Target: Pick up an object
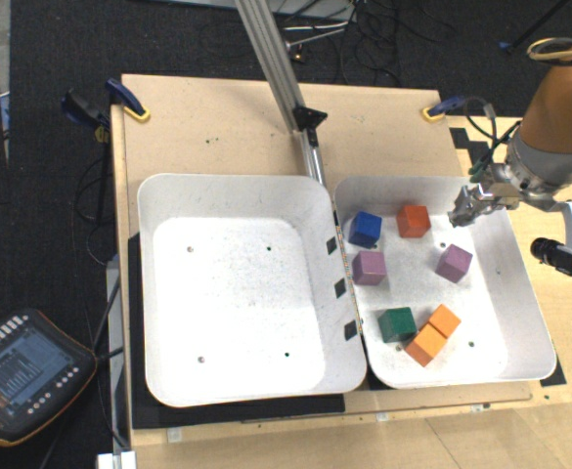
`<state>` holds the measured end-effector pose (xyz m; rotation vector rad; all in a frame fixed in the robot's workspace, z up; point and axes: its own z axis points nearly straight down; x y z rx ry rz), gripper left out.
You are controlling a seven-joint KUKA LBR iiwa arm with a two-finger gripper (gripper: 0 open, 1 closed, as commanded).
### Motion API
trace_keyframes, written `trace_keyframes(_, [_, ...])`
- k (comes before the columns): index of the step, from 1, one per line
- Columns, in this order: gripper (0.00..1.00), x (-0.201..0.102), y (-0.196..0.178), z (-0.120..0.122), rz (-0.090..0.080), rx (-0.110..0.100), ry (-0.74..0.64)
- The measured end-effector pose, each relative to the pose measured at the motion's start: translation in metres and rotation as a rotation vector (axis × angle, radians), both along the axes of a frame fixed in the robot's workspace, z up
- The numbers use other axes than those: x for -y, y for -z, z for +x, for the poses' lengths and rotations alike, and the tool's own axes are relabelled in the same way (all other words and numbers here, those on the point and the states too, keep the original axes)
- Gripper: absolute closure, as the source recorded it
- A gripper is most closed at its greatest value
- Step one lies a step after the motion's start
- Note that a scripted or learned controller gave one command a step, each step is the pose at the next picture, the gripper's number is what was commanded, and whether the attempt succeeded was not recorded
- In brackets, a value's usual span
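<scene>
Pale wood tabletop [227, 130] carries two shallow white bins side by side. Left bin [168, 213]: bare speckled floor, a few small dark dots on it. Right bin [520, 320]: seven blocks, spread loosely. Near its upper left, a blue cube [365, 229]; just right of that, a red-orange cube [413, 221], the two close but apart. Below the blue one, a purple cube [368, 267] close to the wall shared with the left bin. Second purple cube [454, 263] sits tilted toward the bin's middle right, well apart from the first. Lower down, a green cube [397, 323], and beside it on the right two orange cubes [435, 332] touching each other, one set diagonally above the other; the green one lies just beside the lower of these. Grey arm with its orange band [557, 106] comes in from the right edge, wrist angled down over the right bin's upper right corner. Pincer [464, 210] hangs over that corner; whether its tips are spread or closed cannot be told at this size, and no block is seen between them. Nearest blocks to the pincer: the red-orange cube to its left and the tilted purple cube just below it, both apart from it. A slanted metal pole [271, 52] crosses the tabletop's top edge, ending above the gap between bins. Handheld control pendant [17, 374] lies on the floor at lower left.
</scene>
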<state>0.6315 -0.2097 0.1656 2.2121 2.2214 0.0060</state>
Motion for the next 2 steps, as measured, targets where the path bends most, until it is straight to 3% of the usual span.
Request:
trace_keyframes(1, [1.0, 0.0059, -0.0473, -0.003, -0.001, 0.0, 0.003])
trace_keyframes(2, [1.0, 0.0053, -0.0403, -0.0022, 0.0, -0.006, 0.001])
